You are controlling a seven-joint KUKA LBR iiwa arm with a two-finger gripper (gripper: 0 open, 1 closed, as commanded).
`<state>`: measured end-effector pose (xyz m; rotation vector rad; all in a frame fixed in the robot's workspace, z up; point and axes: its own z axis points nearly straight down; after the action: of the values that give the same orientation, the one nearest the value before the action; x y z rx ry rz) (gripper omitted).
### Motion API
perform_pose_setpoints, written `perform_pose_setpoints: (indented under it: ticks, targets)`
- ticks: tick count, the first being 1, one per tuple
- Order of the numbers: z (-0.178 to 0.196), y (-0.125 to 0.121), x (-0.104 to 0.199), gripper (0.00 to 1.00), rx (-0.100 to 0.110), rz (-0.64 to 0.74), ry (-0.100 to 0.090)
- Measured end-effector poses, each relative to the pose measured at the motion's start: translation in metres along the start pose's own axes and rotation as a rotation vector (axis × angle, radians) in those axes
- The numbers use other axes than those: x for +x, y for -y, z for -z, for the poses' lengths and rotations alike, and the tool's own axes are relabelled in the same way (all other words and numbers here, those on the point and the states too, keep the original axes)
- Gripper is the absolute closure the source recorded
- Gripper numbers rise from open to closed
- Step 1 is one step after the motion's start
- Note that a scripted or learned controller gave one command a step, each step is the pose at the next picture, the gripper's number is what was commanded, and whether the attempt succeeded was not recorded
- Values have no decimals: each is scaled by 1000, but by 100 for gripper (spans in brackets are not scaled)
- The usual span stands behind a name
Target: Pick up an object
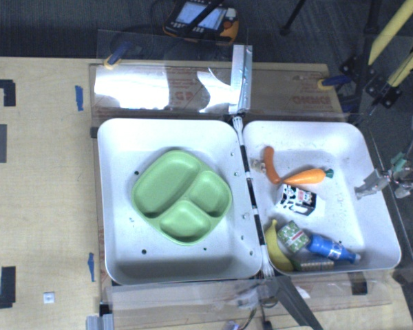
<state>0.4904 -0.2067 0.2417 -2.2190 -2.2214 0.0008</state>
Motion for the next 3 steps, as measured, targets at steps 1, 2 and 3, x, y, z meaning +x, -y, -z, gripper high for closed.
perform_pose_setpoints:
  ticks: [1,2,3]
  targets:
    - [-46,-56,2,0,-4,19,2]
    - [-111,-86,29,0,-3,331,1]
    - [-122,-97,48,0,-4,443,2]
